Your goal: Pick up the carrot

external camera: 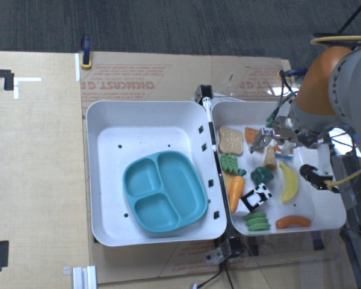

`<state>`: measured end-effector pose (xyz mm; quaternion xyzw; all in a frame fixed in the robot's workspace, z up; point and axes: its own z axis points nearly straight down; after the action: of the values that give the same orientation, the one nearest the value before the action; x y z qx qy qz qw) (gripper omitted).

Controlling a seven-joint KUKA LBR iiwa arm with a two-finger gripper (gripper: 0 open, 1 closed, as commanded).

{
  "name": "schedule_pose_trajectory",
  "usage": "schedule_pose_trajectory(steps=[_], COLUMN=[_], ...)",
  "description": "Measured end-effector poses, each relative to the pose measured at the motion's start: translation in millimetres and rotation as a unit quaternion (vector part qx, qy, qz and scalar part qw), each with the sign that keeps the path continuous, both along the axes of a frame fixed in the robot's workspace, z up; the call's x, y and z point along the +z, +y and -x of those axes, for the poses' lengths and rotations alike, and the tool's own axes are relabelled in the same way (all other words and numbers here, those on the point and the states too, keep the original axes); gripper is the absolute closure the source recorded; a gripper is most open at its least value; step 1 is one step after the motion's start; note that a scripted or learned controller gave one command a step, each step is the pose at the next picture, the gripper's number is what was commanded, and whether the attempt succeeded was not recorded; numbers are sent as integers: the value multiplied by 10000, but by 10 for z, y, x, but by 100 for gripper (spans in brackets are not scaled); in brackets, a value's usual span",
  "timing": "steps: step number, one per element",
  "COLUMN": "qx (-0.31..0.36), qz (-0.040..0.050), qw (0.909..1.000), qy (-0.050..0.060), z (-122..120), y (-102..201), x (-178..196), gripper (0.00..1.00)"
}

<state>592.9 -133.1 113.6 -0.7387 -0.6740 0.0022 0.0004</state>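
The carrot is orange with a green leafy top. It lies along the left side of the right bin, tip pointing toward the front. My gripper hangs over the back middle of that bin, up and to the right of the carrot and apart from it. It sits near an orange wedge and a small tan piece. Nothing shows as held.
Around the carrot lie a bread slice, broccoli, a banana, a black-and-white block, a green pod and a red sausage. The left bin holds a teal divided plate.
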Motion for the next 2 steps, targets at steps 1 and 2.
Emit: schedule_pose_trajectory(steps=[1,2], qx=[-854,604], qz=[2,-1], qw=[9963,9982], qy=[-28,-4], z=[-668,-72], y=[277,475], x=[-202,777], gripper=[0,0])
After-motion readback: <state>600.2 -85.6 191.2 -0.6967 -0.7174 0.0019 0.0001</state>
